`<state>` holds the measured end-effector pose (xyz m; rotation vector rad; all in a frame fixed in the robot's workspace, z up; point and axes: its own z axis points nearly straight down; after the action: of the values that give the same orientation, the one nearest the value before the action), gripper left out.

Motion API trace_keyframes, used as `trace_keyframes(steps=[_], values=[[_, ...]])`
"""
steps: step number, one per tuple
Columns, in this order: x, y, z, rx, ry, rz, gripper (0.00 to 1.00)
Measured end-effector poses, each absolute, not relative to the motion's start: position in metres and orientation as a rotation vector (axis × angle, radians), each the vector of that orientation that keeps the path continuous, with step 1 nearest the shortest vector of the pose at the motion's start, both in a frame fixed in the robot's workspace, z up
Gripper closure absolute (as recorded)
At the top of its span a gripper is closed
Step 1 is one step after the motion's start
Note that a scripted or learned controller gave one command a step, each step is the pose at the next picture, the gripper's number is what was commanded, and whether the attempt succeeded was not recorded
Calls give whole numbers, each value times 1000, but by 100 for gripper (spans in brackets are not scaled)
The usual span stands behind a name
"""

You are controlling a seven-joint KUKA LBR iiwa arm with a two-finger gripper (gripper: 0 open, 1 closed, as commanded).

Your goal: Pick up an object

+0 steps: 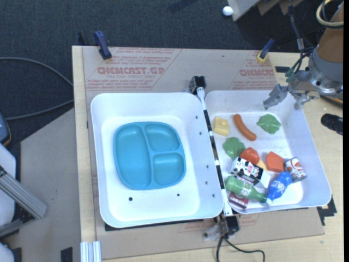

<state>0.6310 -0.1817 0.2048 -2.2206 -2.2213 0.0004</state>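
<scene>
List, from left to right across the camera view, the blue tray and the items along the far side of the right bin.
Blue divided tray → yellow block → orange sausage → green leaf

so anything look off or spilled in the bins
Nothing looks spilled or broken. The toys in the right bin sit jumbled toward its near edge, with the green bottle and blue bottle lying on their sides. The blue divided plate lies flat in the left bin.

You have open floor along the top of the right bin [316, 162]; toward the lower right of the frame, the toys [256, 171] crowd together, touching, leaving little gap for fingers.
</scene>
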Motion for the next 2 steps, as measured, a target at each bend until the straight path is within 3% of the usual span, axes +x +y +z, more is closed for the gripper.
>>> trace_keyframes(steps=[1, 2], values=[[622, -96, 98, -2224, -2225, -6, 0], [622, -96, 107, -2224, -2226, -7, 100]])
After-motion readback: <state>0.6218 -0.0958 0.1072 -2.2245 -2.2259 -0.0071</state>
